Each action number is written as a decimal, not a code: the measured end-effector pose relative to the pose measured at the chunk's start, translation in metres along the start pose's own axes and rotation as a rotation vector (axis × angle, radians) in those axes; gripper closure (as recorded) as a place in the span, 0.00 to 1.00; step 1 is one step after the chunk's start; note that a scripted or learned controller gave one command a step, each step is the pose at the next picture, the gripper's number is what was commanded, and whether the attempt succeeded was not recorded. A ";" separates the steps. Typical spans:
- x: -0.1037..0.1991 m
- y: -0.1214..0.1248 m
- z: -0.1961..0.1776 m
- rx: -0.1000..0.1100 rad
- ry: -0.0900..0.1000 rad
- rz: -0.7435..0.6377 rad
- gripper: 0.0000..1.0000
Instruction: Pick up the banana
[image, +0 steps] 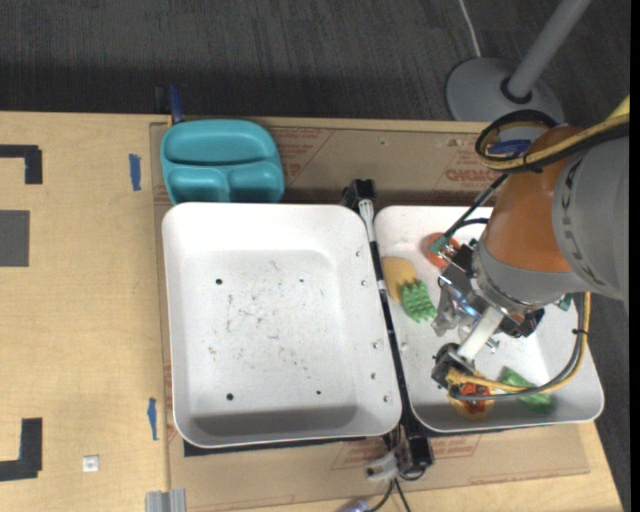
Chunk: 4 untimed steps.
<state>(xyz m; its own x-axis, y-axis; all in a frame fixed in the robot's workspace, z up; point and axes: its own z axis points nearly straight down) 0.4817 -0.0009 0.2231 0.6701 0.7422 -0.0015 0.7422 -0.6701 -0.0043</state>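
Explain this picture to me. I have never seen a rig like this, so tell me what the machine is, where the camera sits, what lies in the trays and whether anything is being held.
This is a single picture from a camera fixed above a bench, looking down at a slant. The grey machine with the orange band is a robot arm reaching in from the right. At its end is a pincer for grasping, which hangs over the right white bin. I see nothing held in it. That bin holds small toys: a stubby yellow piece, possibly the banana it is meant to pick up, a knobbly green piece right beside it, and a green bit near the front edge. The left white bin sits alongside. Behind that one stands a teal divided tray.
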 end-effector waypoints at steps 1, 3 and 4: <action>0.000 0.000 0.000 0.001 0.000 0.000 0.00; 0.011 -0.013 0.039 -0.003 0.001 -0.088 0.00; 0.063 -0.060 0.039 -0.003 0.001 -0.060 0.00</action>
<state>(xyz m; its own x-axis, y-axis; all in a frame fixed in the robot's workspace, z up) 0.4789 0.0858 0.1842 0.6241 0.7813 -0.0006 0.7813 -0.6241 -0.0014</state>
